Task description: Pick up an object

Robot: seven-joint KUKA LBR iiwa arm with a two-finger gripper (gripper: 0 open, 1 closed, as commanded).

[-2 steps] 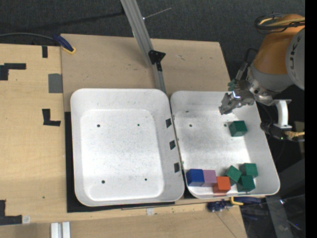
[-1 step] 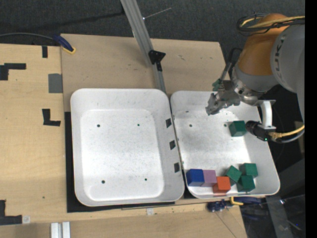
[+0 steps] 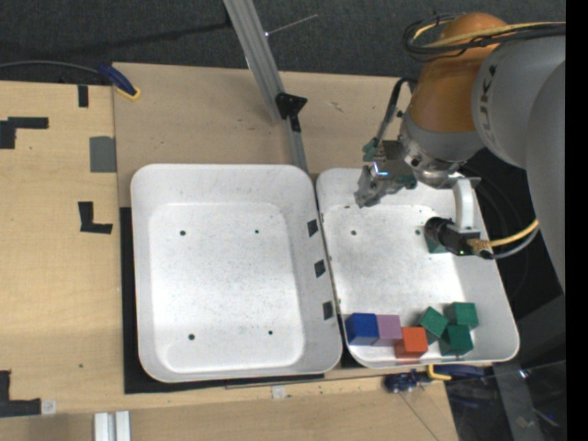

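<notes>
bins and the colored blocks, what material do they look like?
Bins: probably moulded plastic, white and slightly glossy, with rounded rims and dark speckling. Blocks, e.g. the blue one: solid-coloured matte cubes with flat faces, painted wood or plastic; the view can't settle which.

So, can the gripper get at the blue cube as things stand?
Probably yes. The gripper is over the right bin's far end; the blue cube lies near its front wall, uncovered, a purple cube touching one side.

Two white bins (image 3: 225,186) (image 3: 487,292) are sitting on the surface (image 3: 55,274). Six blocks are lying in the right one: three green (image 3: 464,314) (image 3: 434,321) (image 3: 456,340), one blue (image 3: 363,328), one purple (image 3: 390,327), one orange (image 3: 412,341).
</notes>
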